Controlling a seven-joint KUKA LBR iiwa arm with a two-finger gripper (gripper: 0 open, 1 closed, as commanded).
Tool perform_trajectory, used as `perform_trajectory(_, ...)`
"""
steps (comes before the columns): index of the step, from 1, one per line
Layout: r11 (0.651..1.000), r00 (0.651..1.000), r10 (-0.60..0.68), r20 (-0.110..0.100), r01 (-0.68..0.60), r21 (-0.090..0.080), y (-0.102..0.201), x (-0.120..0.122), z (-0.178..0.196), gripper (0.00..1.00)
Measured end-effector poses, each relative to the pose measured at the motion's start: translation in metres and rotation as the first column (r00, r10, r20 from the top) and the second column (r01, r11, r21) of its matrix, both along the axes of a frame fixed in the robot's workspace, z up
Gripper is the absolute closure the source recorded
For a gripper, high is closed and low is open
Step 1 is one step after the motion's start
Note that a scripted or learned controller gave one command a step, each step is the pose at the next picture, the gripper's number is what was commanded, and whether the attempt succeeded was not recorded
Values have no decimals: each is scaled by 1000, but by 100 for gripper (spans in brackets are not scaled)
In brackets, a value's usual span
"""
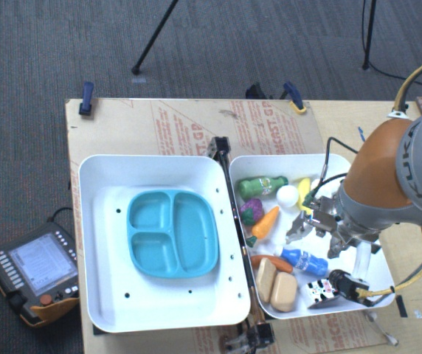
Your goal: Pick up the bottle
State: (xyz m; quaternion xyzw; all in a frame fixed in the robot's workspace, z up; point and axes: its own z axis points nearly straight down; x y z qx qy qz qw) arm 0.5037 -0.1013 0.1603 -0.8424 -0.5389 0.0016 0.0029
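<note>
The grey arm with its orange band reaches in from the right over the right-hand shallow white bin, and its two-finger pincer hangs low above the bin's middle; whether its fingers stand wide or narrow cannot be told from this slant, and nothing is seen between them. The small blue plastic bottle with a white band lies on its side on the bin floor just below the pincer, apart from it. Left of the pincer sit an orange toy carrot, tilted, and a purple toy bunch of grapes beside it. Up and left of the pincer lie a green plastic bottle on its side, a white egg-shaped ball and a yellow toy piece. Below and left of the pincer rest two tan bread-like blocks, near the blue bottle. Well to the left, in the other white bin, lies a turquoise three-compartment plate.
</note>
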Motion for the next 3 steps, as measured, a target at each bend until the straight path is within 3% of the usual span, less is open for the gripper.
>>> perform_trajectory(1,823,823,-567,23,568,1,-17,-19,-56,0)
perform_trajectory(2,823,823,-568,20,568,0,-18,-19,-46,100)
perform_trajectory(3,823,823,-567,4,567,-2,57,-27,148,100)
